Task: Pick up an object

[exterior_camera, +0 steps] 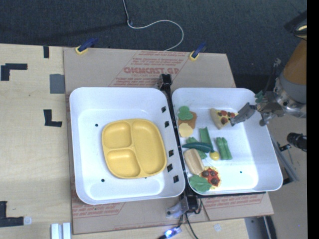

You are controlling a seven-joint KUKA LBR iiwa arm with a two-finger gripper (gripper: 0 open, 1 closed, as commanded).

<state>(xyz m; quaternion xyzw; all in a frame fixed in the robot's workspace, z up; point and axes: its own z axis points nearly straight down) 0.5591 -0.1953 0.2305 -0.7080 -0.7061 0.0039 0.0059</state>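
tool [242, 114] low at right bin's [259, 156] right side, finger state unclear; pizza slice [222, 117] just left of it.

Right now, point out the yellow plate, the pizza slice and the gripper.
yellow plate [133, 148]: camera view, middle where its dividers meet.
pizza slice [221, 117]: camera view, middle of the slice, right bin.
gripper [241, 116]: camera view, dark tip beside the slice.

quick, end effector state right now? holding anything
end effector: over the right bin, right beside the pizza slice; open or closed cannot be told, and nothing is seen in its grasp.
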